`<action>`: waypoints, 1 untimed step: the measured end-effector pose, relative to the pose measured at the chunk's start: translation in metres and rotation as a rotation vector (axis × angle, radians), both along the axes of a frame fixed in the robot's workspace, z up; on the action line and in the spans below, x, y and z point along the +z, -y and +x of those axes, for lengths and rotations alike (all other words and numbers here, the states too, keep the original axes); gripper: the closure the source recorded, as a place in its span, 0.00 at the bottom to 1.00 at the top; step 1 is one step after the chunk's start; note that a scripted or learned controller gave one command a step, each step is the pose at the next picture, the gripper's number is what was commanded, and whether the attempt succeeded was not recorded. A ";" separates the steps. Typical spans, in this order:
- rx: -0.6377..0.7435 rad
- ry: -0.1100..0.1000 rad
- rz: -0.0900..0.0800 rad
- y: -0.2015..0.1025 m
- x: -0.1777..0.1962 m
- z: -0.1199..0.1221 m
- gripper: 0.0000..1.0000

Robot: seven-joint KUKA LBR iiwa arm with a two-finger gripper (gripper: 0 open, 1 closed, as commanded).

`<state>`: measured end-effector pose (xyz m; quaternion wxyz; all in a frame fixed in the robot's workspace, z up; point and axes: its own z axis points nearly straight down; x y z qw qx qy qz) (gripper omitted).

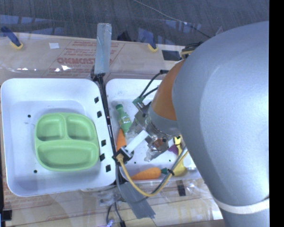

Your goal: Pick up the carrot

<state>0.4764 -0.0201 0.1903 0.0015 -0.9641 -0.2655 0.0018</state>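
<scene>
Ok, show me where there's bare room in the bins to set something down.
Left bin: a bare strip of floor runs all round the green tray, widest along the far wall. Right bin: crowded. The gripper sits mid-bin among the green bottle, a carrot and cables; only the far-left corner by the divider is bare.

Big smooth grey arm (227, 112), orange band (166, 98) above the wrist. Black and yellow cables are looped off it; metal gripper (154, 143) parts, probably, too cluttered.
</scene>
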 end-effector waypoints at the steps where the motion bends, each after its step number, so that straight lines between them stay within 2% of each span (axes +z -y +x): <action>1: -0.314 -0.001 -0.001 -0.026 0.000 0.000 0.00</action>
